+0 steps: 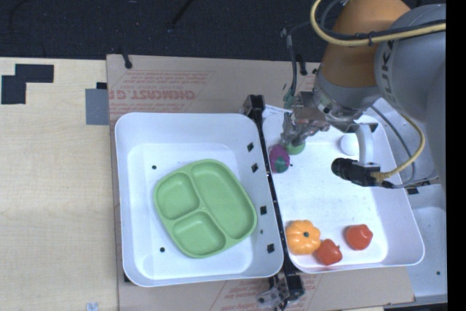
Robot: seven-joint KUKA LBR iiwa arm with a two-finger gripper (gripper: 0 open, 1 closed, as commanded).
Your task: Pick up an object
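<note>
Pincer (295, 133) hangs low over the right bin (408, 247), just above the purple toy (279, 157); grip state unclear.

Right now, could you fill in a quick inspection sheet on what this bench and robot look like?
Surface: two white bins, left bin and right bin, on cardboard.
Job's things: purple toy at the right bin's left wall; pumpkin, two red pieces near its front.
Clutter: green divided plate in the left bin.
Grippers: gripper just above the purple toy; grasp unclear.
Cables: yellow hose looped on the arm.
Surroundings: dark floor, wooden table.
</note>
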